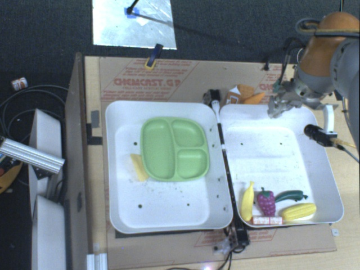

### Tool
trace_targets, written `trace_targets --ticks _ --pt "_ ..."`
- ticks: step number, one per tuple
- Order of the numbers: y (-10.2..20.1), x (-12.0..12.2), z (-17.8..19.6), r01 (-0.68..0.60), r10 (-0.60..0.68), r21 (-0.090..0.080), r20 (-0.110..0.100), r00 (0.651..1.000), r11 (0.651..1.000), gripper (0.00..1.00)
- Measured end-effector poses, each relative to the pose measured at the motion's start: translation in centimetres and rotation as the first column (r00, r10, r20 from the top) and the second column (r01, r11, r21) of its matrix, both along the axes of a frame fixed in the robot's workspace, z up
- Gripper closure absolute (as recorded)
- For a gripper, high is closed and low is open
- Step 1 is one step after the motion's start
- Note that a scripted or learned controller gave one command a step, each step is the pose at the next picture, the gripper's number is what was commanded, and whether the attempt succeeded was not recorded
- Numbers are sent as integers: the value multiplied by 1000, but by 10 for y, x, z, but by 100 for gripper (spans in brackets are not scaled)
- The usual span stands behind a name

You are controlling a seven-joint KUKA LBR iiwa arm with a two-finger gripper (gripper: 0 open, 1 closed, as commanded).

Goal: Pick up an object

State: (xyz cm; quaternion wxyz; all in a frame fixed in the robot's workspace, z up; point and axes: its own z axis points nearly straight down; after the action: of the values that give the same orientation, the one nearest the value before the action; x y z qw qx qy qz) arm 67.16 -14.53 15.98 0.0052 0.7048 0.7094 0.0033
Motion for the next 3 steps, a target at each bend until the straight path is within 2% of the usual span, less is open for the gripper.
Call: trace_targets --ticks 1,2,3 --pt "86 -14 26 -6 6 6 -7 1000 1000 100" --pt "80 -14 25 3 -3 3 -9 1000 1000 0" --pt "56 -7 36 6 -6 2 -8 1000 1000 0"
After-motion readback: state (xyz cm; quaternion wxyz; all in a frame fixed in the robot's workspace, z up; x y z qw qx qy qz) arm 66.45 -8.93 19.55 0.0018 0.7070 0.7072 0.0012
